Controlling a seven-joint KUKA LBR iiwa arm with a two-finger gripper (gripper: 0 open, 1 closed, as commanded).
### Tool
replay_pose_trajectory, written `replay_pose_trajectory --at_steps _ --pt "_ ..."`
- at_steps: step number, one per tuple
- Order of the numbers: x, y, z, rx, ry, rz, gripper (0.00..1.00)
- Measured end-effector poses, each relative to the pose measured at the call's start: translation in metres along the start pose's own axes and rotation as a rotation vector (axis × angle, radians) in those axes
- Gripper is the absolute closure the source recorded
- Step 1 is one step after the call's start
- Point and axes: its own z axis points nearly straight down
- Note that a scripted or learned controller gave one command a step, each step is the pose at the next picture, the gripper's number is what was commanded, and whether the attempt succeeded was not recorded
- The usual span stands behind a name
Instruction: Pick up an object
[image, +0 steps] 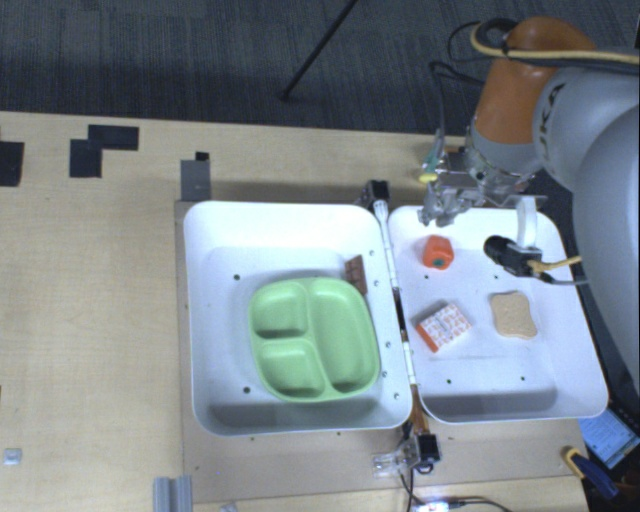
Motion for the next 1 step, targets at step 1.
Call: replay_pose_trajectory --at_steps 1 --pt "-0.0005 -0.0007 0.0013 0.003 0.0 0.001 0.0"
